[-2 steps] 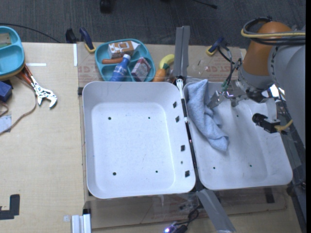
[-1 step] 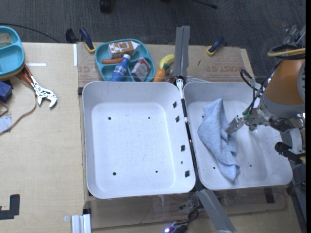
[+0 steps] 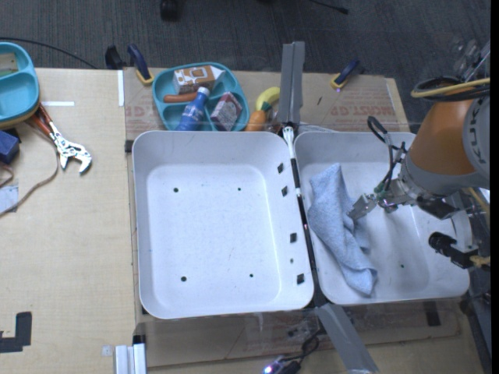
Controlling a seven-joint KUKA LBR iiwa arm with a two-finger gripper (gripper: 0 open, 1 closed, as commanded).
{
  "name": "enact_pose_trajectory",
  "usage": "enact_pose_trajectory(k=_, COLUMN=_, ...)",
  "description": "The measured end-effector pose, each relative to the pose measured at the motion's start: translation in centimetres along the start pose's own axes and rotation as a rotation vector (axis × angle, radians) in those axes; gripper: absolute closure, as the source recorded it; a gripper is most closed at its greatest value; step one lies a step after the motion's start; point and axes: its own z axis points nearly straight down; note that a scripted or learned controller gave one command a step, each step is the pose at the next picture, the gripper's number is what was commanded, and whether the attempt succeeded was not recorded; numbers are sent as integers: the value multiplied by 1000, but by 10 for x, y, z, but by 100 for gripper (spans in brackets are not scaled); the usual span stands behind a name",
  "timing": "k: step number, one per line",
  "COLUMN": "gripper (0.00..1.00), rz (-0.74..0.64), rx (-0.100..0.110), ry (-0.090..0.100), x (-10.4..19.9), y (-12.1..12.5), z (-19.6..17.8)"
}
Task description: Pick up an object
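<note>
The bench carries two white bins side by side, and the work of the moment sits in the right bin, where a pale blue cloth lies crumpled along the side nearest the left bin, running from the upper middle of the bin floor down to its near edge. To do this step well, the arm would probably need to bring its tool down onto a raised fold of the cloth rather than a flat stretch, since a thin layer pressed against the bin floor gives little to pinch (a ridge near the cloth's right edge looks the most promising spot). A straight lift after closing would help, because the cloth is limp and would drag against the bin wall if pulled sideways. The arm reaches in from the right, its grey-and-orange body hanging over the bin's right half and its wrist angled down and leftward. The gripper is low over the bin, just beside or touching the cloth's right edge; at this size, whether its tips are spread or closed, and whether any cloth is caught, cannot be told.
</note>
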Motion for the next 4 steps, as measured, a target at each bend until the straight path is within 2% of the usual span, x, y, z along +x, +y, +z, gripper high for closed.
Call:
enact_pose_trajectory(k=1, gripper=0, rz=-20, rx=2, ry=1, x=47, y=-10, z=1)
enact_pose_trajectory(k=2, gripper=0, rz=207, rx=0, ry=0, x=25, y=38, z=0)
enact_pose_trajectory(k=3, gripper=100, rz=205, rx=0, ry=-1, x=25, y=39, z=-9)
enact_pose_trajectory(k=4, gripper=0, rz=205, rx=0, ry=-1, x=25, y=38, z=-9)
